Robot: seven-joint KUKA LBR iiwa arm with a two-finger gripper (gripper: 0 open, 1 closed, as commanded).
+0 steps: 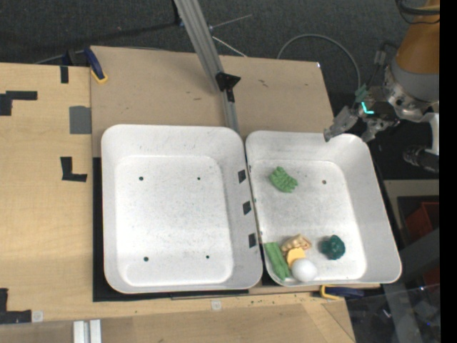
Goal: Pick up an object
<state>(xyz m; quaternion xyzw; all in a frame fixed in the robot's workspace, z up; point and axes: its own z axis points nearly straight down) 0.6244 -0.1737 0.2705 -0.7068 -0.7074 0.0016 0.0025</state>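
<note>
The right bin [357, 164] holds a ridged light green piece [283, 179] near its middle. A dark teal round object [332, 247] lies near the front right. At the front left corner a green stick-like piece [276, 259], a tan object [294, 247] and a white ball [304, 269] cluster together. My gripper [350, 126] hovers over the bin's far right corner, apart from all of them, its fingers spread with nothing between them.
The left bin [114, 191] sits beside the right one. A slanted metal pole [203, 41] rises behind the bins' seam. A cable loops on the bench behind the right bin.
</note>
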